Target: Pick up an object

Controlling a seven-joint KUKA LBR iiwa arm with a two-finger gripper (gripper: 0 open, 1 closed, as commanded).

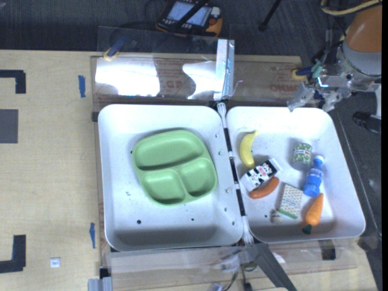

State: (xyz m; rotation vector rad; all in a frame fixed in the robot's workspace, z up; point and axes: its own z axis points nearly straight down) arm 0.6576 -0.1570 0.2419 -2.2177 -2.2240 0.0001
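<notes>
Gripper above far right corner of right bin, well apart from toys. Banana near bin's left wall, far half; looks light, stiff, smooth, maybe slippery. Grab across middle of curve.

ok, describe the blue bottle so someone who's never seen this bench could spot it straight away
Find the right-hand white bin, the one holding the small toys rather than the green tray. Toward its right side, below a small green can and above an orange carrot, lies the blue bottle. It is the only blue item there, with a white cap.
</notes>
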